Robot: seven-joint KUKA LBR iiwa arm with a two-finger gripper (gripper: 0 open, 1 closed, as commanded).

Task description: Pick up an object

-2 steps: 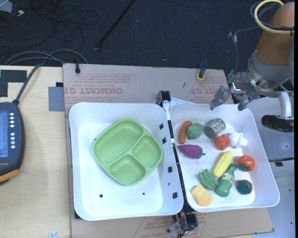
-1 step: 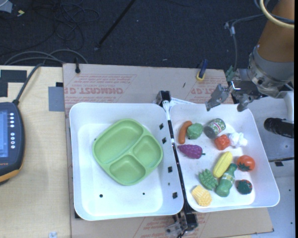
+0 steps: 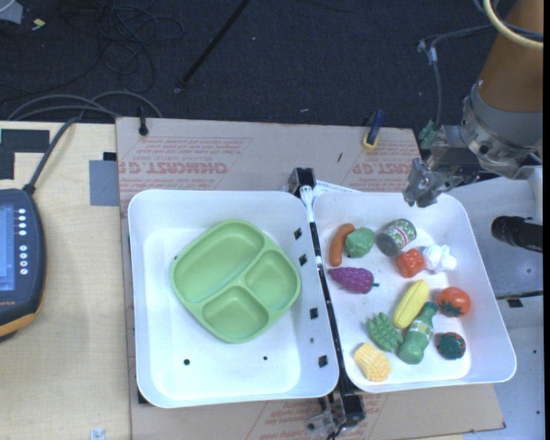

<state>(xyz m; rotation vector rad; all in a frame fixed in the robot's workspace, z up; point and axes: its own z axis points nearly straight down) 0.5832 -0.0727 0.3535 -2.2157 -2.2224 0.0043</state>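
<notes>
Corn (image 3: 373,363): nearest the camera, at the near edge of the right bin (image 3: 495,365), far below the pincer and a little left of it; small, light, hard-looking plastic with a bumpy skin that should give some grip.
Pincer (image 3: 420,193): hangs over the far rim of the right bin, above the toys; nothing visible in it; whether it is wide or narrow I cannot tell from this angle.
Can (image 3: 397,236): closest thing to the pincer, just below and slightly left of it, lying tilted; likely the easiest target, judged stiff and light but smooth and round, so it may roll or slip; best taken across its body.
Carrot (image 3: 338,243): below and well left of the pincer, near the divider; slim, rigid, take it across the middle.
Grapes (image 3: 352,279): further below and left; lumpy, should seat well between pads.
Banana (image 3: 411,302): almost straight below, among crowded pieces; neighbours touching it may be pushed.
Tomato (image 3: 453,301): below and right; round, glossy, prone to squirt out.
Plate (image 3: 236,280): green, in the left bin (image 3: 156,337), far left of the pincer; wide and flat, poor to pinch except at its rim.
Table (image 3: 211,159): cardboard-covered under both bins.
</notes>
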